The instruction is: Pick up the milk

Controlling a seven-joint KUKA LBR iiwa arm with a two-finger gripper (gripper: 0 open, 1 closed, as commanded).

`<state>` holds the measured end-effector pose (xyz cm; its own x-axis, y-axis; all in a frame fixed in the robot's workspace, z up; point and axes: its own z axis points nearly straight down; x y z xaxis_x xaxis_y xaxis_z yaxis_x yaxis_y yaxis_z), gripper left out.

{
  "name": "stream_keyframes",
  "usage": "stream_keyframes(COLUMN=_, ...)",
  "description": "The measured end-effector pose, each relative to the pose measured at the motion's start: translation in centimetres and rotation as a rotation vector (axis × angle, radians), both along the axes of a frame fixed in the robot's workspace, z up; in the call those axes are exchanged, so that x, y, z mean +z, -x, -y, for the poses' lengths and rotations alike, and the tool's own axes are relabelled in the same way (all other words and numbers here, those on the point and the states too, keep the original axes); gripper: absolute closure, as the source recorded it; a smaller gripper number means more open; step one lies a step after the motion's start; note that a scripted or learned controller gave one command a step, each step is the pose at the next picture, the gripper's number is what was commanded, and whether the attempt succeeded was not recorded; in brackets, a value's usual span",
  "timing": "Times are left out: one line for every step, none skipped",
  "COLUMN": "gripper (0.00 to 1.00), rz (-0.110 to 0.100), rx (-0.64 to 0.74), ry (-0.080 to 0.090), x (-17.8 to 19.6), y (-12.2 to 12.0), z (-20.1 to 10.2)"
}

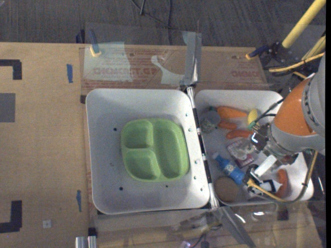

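Observation:
A small blue bottle-like item [230,168] lies in the right bin [232,96], near its front left; it looks like the milk, though I cannot be sure. My gripper [249,158] hangs over the middle of that bin, just right of and slightly behind the blue item. It sits above a clear packet with pink print [238,149]. Nothing shows between gripper and blue item to say they touch. The arm's orange band [292,119] rises to the right.
Also in the right bin are two orange carrots [231,112], a yellow piece [252,117], a grey round thing [210,122], a brown disc [225,188] and a red-orange sausage [282,180]. The left bin [103,107] holds a green divided plate [154,149].

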<state>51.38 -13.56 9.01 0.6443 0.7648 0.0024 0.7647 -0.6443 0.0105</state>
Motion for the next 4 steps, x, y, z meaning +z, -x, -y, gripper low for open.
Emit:
stream_keyframes(gripper=1.0, rz=0.01, rx=0.002, ry=-0.002, x=1.3, y=-0.4, z=-0.1)
stream_keyframes(gripper=1.0, rz=-0.012, rx=-0.311, ry=-0.007, x=11.3, y=3.5, z=2.6)
stream_keyframes(gripper=1.0, rz=-0.011, rx=-0.37, ry=-0.007, x=15.8, y=3.4, z=8.2)
stream_keyframes(gripper=1.0, rz=-0.01, rx=-0.285, ry=-0.006, x=22.2, y=-3.8, z=8.6)
